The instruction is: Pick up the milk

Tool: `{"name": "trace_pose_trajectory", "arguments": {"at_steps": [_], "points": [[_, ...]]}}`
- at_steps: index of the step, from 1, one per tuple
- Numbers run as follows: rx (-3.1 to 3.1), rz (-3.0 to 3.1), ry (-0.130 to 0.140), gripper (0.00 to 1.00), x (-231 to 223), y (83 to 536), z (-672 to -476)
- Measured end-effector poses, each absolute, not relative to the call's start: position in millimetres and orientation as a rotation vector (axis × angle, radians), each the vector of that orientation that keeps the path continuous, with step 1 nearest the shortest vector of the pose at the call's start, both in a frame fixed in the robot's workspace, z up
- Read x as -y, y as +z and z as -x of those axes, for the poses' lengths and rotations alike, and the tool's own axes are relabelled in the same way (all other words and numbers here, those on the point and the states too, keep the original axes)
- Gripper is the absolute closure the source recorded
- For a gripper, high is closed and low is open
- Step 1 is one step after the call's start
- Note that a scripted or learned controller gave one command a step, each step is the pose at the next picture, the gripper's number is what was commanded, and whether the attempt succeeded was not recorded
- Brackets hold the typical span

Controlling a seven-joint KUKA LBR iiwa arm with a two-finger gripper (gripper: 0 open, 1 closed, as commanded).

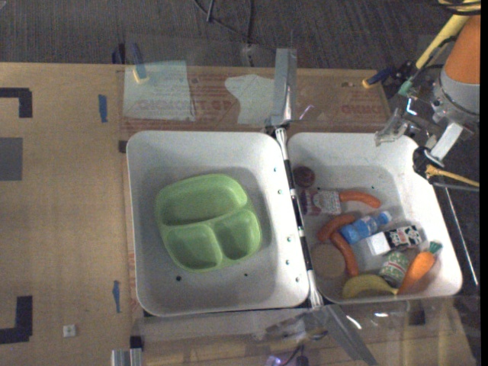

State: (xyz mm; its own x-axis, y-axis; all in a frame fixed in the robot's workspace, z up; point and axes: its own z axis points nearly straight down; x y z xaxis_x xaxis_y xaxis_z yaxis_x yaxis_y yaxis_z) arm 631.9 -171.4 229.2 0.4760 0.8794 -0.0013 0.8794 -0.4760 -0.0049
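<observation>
Nearest the camera: left bin point(145, 280) front rim, green divided tray point(207, 221) inside. Right bin point(450, 284) holds the toy food pile. Milk point(402, 237), a small black-and-white cow-print carton, lies on its side, long axis roughly left-right, between the blue bottle point(364, 227) and the carrot point(418, 269). Gripper point(415, 132) hangs over the bin's far right corner; milk sits well below-left of it. Jaw state: can't tell.

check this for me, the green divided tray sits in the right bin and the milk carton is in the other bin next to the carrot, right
Not quite. The camera view shows the green divided tray in the left bin, not the right one. The rest changes with it: the milk carton lies in the right bin, next to the carrot.
</observation>
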Motion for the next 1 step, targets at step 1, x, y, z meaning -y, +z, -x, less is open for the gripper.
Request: {"name": "trace_pose_trajectory", "arguments": {"at_steps": [1], "points": [[1.796,2.577,0.001,0.0,123.6,93.6,-665.1]]}}
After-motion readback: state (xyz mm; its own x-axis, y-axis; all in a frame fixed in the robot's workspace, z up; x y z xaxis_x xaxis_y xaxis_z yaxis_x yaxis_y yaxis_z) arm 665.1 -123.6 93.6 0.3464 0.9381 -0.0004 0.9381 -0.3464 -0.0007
